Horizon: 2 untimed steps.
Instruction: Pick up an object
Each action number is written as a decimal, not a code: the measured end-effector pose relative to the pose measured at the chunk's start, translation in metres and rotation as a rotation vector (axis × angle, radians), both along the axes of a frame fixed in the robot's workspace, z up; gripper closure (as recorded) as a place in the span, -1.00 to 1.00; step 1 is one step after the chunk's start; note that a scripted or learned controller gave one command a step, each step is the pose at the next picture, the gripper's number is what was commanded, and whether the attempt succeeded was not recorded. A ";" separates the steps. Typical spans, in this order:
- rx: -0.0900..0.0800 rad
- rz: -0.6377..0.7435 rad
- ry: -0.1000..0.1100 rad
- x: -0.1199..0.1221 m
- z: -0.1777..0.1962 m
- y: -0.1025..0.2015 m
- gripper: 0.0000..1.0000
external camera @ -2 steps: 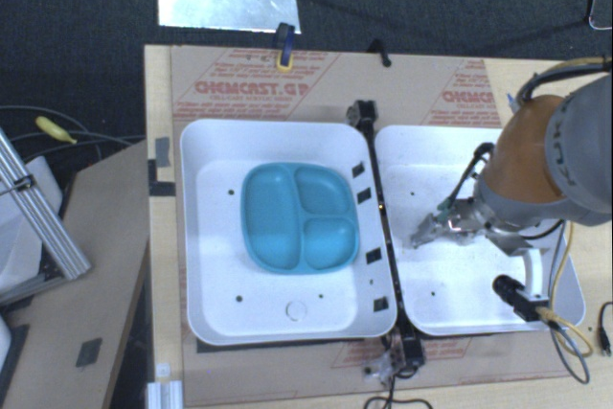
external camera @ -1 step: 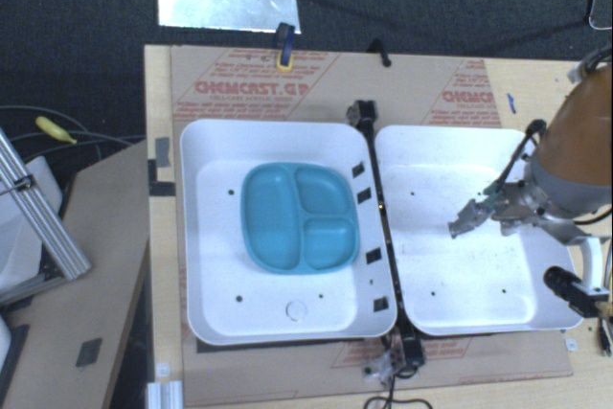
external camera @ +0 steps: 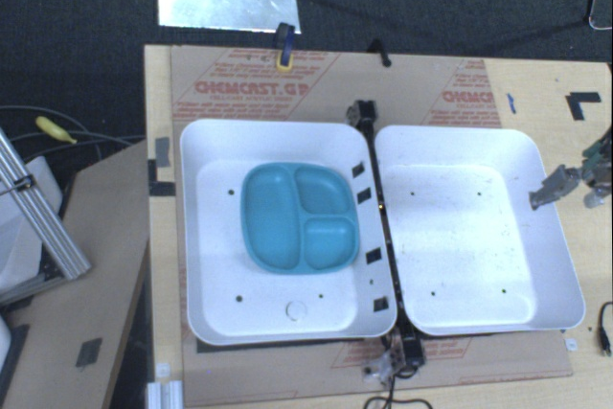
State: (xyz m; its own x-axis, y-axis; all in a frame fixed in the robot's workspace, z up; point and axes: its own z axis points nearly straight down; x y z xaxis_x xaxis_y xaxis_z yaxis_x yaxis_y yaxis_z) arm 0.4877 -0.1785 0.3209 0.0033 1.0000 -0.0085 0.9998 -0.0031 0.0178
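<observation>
Blue divided plate [external camera: 299, 216] — 3 sections (face up), flat, mid left bin.

Plenty of room in the right bin

Right bin [external camera: 460, 316] floor is wide open; the left bin [external camera: 215, 302] has a blue divided plate [external camera: 297, 217] hogging its middle, leaving just strips along the walls.

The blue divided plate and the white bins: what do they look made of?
Blue three-compartment plate in the left white bin: probably moulded plastic, with an even matte colour and rounded, softly lit ridges. Both bins, including the right white bin: likely thin formed plastic, smooth and slightly glossy, with rounded corners and flared rims. The view cannot confirm either.
</observation>
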 end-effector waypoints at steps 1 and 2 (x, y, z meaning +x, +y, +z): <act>0.013 0.015 0.023 0.044 -0.105 0.082 -1.00; 0.016 0.022 0.017 0.051 -0.107 0.230 -1.00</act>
